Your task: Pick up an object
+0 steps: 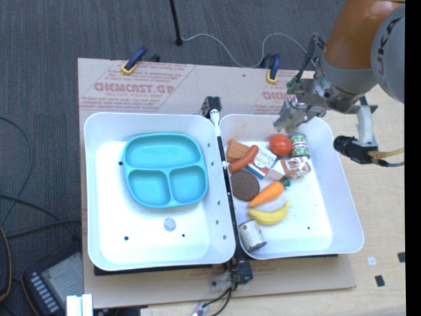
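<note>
One carrot [267, 193], tip pointing lower-left

Bins [99, 176]: both plain white.
Divided plate [164, 170]: bright turquoise, no pattern.
Tomato [280, 144]: glossy red.
Carrot [267, 193]: orange, a green tip.
Banana [269, 214]: yellow, dark ends.
Cookie [245, 185]: dark brown.
Surface [141, 87]: pale tan board, red lettering printed across.
Clamps [133, 60]: blue and yellow.
Arm [358, 25]: grey, an orange band.
Floor [39, 58]: dark grey, ribbed.
</note>
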`<state>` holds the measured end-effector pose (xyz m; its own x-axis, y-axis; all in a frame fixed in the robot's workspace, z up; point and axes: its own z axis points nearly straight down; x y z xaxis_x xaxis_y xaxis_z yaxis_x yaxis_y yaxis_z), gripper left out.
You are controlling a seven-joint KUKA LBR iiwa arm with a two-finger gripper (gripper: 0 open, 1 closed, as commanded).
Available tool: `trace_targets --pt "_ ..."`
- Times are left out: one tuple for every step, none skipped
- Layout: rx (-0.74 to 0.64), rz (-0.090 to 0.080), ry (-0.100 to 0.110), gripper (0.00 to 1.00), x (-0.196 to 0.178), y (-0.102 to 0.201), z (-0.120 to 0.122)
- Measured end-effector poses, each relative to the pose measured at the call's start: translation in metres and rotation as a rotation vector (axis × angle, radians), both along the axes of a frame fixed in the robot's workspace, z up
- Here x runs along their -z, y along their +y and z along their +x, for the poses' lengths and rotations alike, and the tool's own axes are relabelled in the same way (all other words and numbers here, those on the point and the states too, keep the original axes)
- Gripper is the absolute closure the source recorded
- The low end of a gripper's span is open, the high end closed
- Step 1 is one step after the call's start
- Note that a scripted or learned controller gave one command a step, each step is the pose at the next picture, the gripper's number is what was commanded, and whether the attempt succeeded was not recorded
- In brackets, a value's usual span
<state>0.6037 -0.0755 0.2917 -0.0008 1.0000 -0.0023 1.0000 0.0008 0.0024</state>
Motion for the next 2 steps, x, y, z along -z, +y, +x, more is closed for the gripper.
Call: trace_targets --pt "0.001 -0.001 0.002 1.00 0.017 -0.025 0.038" --pt "-0.002 0.002 0.002 1.00 0.034 0.076 0.065"
